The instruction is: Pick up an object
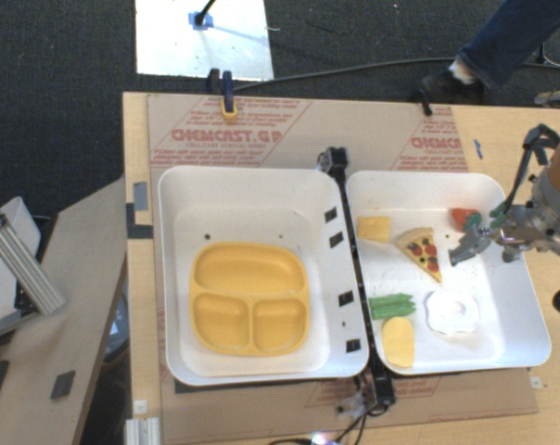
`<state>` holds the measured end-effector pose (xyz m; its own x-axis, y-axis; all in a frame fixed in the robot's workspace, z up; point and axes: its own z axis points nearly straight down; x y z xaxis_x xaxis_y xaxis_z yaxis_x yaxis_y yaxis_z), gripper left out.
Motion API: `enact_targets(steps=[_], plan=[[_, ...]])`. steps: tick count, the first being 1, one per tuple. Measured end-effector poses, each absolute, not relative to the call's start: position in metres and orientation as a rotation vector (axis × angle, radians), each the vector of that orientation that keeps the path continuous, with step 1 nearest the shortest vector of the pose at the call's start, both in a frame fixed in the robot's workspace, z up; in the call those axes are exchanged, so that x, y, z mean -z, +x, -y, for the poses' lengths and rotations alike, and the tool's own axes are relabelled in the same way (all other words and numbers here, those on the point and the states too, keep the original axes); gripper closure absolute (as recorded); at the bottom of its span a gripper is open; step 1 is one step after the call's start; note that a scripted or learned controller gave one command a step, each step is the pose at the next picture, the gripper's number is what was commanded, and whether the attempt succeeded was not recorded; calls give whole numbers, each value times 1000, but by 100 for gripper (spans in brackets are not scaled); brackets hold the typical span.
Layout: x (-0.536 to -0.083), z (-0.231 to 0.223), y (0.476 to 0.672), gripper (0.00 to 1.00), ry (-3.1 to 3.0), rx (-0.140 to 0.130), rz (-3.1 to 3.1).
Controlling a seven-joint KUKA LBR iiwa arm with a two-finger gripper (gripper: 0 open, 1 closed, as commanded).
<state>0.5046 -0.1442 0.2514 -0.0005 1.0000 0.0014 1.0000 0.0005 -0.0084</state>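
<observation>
The gripper (467, 247) is seen low over the right bin (516, 341), near its right wall; nothing is seen held in it. A pizza slice (423, 251) lies just to its left, a red-and-green piece (465, 218) just beyond. Bare floor is left along the near right edge.

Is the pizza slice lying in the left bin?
No, the pizza slice lies in the right bin; the left bin holds a yellow tray.
</observation>
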Motion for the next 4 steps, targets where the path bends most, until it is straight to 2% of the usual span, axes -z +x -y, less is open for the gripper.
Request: enact_targets(steps=[1, 2, 3, 4], plan=[[-256, 144, 507, 0, -2218, 1, 2226], [-201, 150, 499, 0, -2219, -2, 2221], [-156, 152, 506, 0, -2220, -1, 2221], [-97, 147, 501, 0, -2218, -1, 2221]])
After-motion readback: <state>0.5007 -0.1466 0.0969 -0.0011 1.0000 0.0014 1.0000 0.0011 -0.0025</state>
